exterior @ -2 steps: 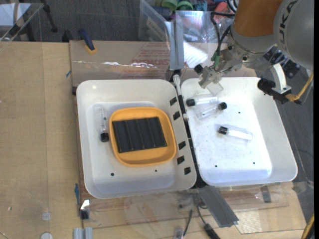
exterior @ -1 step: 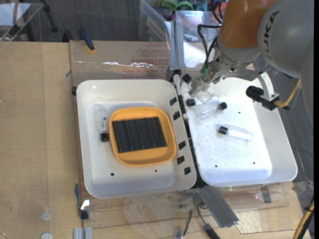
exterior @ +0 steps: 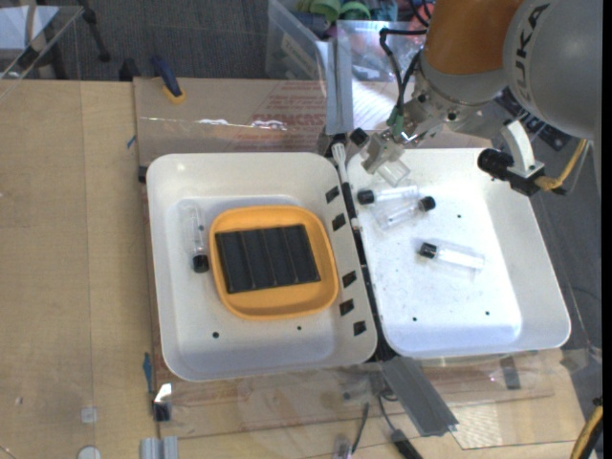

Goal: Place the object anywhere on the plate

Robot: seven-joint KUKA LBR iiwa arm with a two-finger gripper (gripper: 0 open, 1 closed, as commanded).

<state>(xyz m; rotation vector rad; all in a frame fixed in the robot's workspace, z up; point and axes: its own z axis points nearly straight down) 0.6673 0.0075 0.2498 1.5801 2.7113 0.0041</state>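
Plate, orange with a dark ribbed centre, sits in the left bin on the bench; a clear vial with a black cap lies just beside its left rim. In the right bin lie further capped vials, well apart from the plate. Farther back, the tool hovers over that bin's far left corner; whether it is spread I cannot tell.

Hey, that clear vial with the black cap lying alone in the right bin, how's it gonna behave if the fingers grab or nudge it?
The vial looks like a smooth, clear cylinder lying on its side, so it would probably roll if nudged. Its glossy, slim body could slip between the fingers. It seems hollow, so likely light and stiff. The right bin has a flat floor that would hardly stop rolling.
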